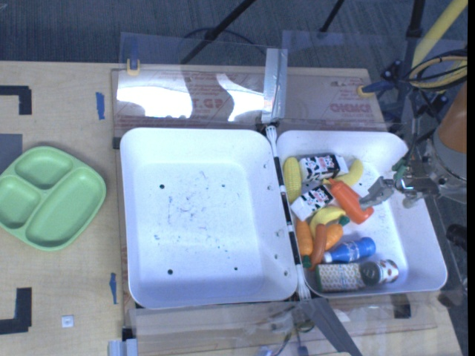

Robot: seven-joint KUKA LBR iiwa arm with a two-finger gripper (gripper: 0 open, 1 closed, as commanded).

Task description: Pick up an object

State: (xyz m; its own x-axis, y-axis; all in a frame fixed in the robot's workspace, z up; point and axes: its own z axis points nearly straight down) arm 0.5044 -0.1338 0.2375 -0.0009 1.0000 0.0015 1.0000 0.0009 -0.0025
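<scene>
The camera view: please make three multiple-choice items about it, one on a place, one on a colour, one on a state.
1. Where do the toys lie?
A. in the left bin
B. in the right bin
C. on the green plate

2. What colour is the divided plate beside the bins?
A. green
B. red
C. blue

3. How does the spice jar lie?
A. upright
B. on its side
C. on top of the carton

Answers:
1 B: the toys, such as the corn cob, lie along the left wall of the right bin.
2 A: the divided plate is pale green.
3 B: the spice jar lies flat on the bin floor, below the blue bottle.
</scene>
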